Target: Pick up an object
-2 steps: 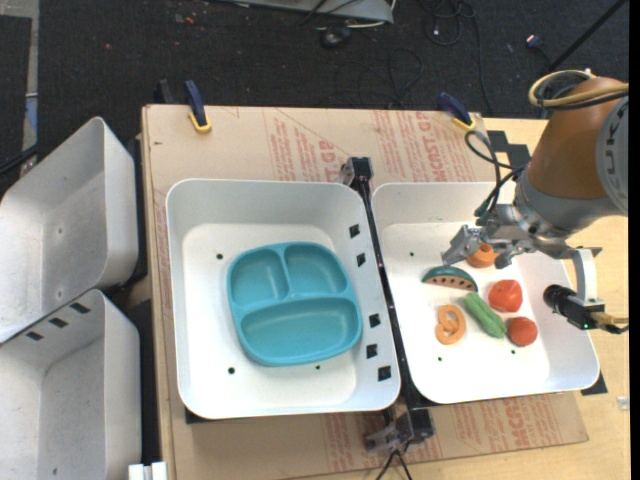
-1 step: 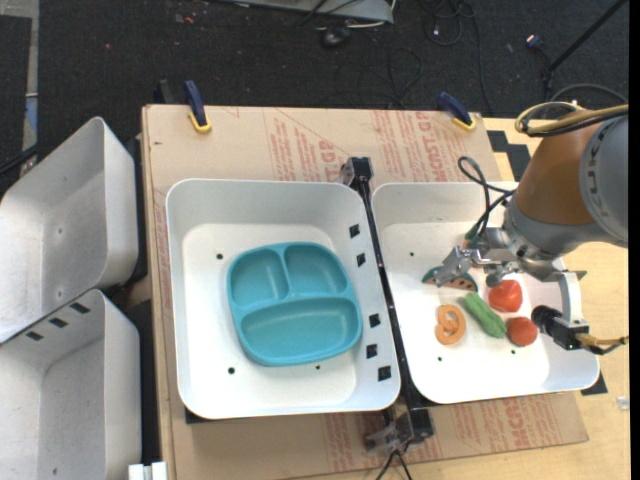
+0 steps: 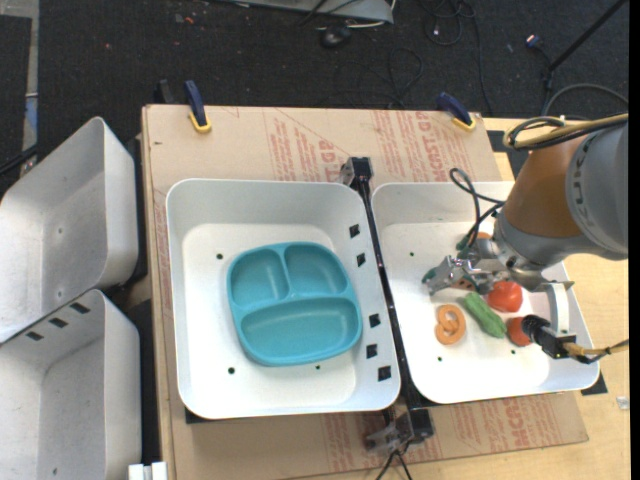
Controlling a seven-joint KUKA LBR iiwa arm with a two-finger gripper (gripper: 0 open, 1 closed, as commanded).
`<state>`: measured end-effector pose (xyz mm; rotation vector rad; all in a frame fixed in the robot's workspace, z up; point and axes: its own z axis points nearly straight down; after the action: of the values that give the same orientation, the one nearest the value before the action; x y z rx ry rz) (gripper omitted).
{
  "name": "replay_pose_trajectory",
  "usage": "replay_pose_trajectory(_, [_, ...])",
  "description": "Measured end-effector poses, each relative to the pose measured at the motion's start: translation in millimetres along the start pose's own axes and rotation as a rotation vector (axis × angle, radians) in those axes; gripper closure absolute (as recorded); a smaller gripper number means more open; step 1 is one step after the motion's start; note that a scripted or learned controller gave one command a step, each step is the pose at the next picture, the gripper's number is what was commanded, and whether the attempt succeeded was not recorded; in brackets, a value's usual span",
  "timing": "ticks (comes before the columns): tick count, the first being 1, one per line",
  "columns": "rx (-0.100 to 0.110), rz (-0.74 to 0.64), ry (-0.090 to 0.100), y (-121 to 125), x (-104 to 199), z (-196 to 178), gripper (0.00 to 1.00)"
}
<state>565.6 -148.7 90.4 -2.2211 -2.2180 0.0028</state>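
- White plastic forms two shallow bins that sit side by side on a brown cardboard-covered surface (image 3: 260, 138), seen from above at a slant.
- The left bin (image 3: 182, 268) holds one thing: a teal plate (image 3: 295, 303) with three compartments, lying flat near the bin's middle and turned slightly askew.
- The right bin (image 3: 420, 208) holds a cluster of small items in its near right part.
- An orange ring (image 3: 450, 325) lies flat on the bin floor, the leftmost of the cluster.
- A green piece (image 3: 484, 314), long and narrow, lies at a diagonal just right of the ring.
- A red ball (image 3: 505, 295), like a small tomato, sits against the far end of the green piece.
- A second red piece (image 3: 519, 328) lies just nearer the camera than the ball, on the right of the green piece.
- The grey arm (image 3: 575, 203), with its orange band, reaches in from the right and bends down over the right bin.
- Its metal pincer (image 3: 447, 273) points left, low over the bin floor, just beyond the orange ring and beside the red ball.
- Whether the pincer is open or closed cannot be told from this angle.
- Two blue and yellow clamps (image 3: 197, 108) grip the far edge of the surface.
- Two spare white bins (image 3: 60, 218) sit off the surface at the far left, tilted, over a dark floor (image 3: 300, 58) strewn with cables.
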Motion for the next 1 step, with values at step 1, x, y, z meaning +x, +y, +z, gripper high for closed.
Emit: replay_pose_trajectory(1, [-0.003,0.001,-0.001,0.6,-0.2,-11.9,1.0])
